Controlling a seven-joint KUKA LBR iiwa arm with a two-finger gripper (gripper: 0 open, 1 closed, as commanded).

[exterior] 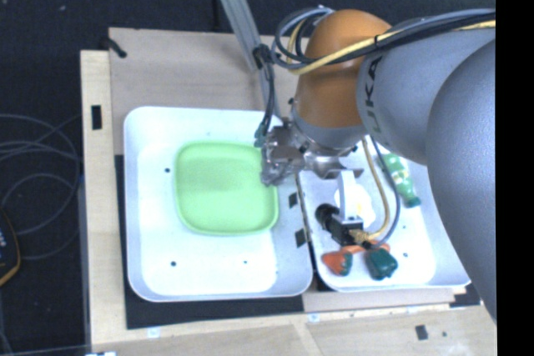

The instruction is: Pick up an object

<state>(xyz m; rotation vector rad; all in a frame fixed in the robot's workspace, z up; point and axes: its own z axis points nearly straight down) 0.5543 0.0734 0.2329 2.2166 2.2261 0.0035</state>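
A view from above, at a slant, of a pale table (167,71) carrying two shallow white bins side by side. My grey arm (434,104), with its orange band, reaches in from the right of the frame and covers much of the upper right.

My fingers (274,162) are low at the centre of the frame, over the strip where the two bins meet. They are at the right rim of a green plate (224,188), close to its upper right corner. Whether they are spread, pressed together or pinching that rim, I cannot tell; the wrist above hides them.

The green plate is square with rounded corners. It appears to lie flat in the left bin (150,263), filling the middle and right of it. It looks level and not raised.

The right bin (421,267), at the lower right, holds small items: an orange-red piece (336,263) and a teal piece (383,263) near its lower edge, just beside each other, and a green and white piece (400,179) higher up, partly under my arm.

My judgement: the pick is not done. I have come to the plate's edge, which looks like the chosen target. What is left is a sure grip on the rim, then a lift clear of the bin. A thin rim lying flat may slip.
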